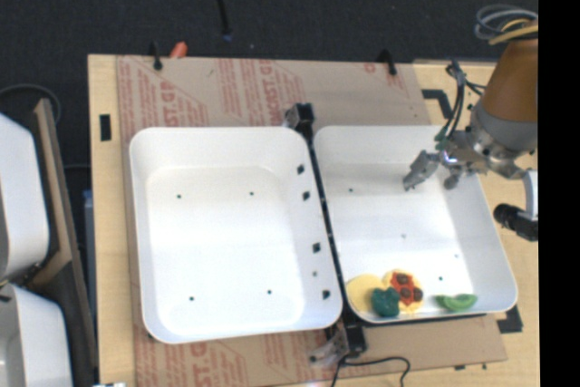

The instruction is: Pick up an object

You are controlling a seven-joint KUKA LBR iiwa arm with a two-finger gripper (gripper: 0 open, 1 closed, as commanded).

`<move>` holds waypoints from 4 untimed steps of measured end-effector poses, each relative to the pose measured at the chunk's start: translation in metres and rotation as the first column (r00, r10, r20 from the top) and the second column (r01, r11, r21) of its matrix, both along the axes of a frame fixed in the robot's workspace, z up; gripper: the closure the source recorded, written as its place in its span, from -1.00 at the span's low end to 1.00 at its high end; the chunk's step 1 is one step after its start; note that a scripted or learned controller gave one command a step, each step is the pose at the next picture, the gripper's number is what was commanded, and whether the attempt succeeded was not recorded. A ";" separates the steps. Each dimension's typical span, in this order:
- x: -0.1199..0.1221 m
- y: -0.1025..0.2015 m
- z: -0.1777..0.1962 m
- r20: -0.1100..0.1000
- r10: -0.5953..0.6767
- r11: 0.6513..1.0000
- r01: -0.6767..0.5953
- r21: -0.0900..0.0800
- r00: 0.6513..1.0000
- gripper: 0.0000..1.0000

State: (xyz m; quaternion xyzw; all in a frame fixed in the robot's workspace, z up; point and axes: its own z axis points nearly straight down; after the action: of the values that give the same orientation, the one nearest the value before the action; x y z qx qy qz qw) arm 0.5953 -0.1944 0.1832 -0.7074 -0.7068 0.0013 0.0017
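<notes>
My gripper (433, 175) hangs over the far right part of the right bin (362, 149), its two grey fingers spread apart with nothing between them. Along that bin's near edge lie several small objects: a pale yellow piece (362, 291), a dark teal lump (385, 303), a red and orange item (404, 285) and a green piece (457, 302). They sit well below the gripper in the view, apart from it.
The left bin (154, 186) adjoins the right one, with a black divider (315, 213) between them. Both rest on a cardboard sheet (227, 91) on the bench. The arm's orange band (515, 82) and wrist stand at the right edge.
</notes>
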 end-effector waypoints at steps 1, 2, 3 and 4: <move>-0.001 0.000 -0.042 0.002 0.000 1.000 0.000 0.000 1.000 -1.00; 0.000 0.000 -0.029 0.007 -0.001 1.000 0.001 -0.001 1.000 1.00; -0.003 0.005 0.017 0.009 0.001 1.000 -0.001 -0.001 1.000 1.00; -0.003 0.005 0.053 0.008 0.000 1.000 0.000 -0.001 1.000 1.00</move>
State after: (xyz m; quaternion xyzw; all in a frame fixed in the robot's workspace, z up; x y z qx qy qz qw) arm 0.5928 -0.1897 0.2364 -0.7072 -0.7070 -0.0011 -0.0018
